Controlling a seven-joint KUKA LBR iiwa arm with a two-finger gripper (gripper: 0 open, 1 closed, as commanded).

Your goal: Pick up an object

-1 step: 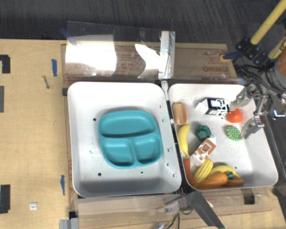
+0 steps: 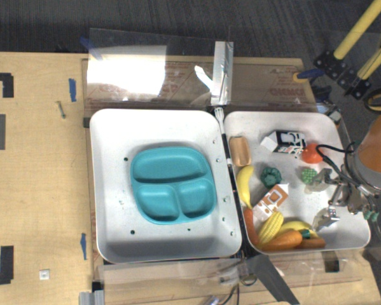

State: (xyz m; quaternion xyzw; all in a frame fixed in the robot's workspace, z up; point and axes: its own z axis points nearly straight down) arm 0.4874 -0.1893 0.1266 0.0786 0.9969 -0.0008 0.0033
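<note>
Arm (image 2: pixel 373 151) cut off by right edge, gripper (image 2: pixel 330 216) finger state indeterminate amid cables, carrot (image 2: pixel 285 239) partly covered by banana (image 2: pixel 297 226), print on black-and-white packet (image 2: pixel 287 141) too small to read, yellow poles (image 2: pixel 363 19) cropped at top right corner

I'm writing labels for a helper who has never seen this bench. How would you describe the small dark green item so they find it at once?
Start at the right bin, crowded with toy food. Near its middle, just right of the long yellow banana by the divider, lies the dark green lump. It is the one dark teal, knobbly thing there; its neighbours are yellow, orange or white.
</note>
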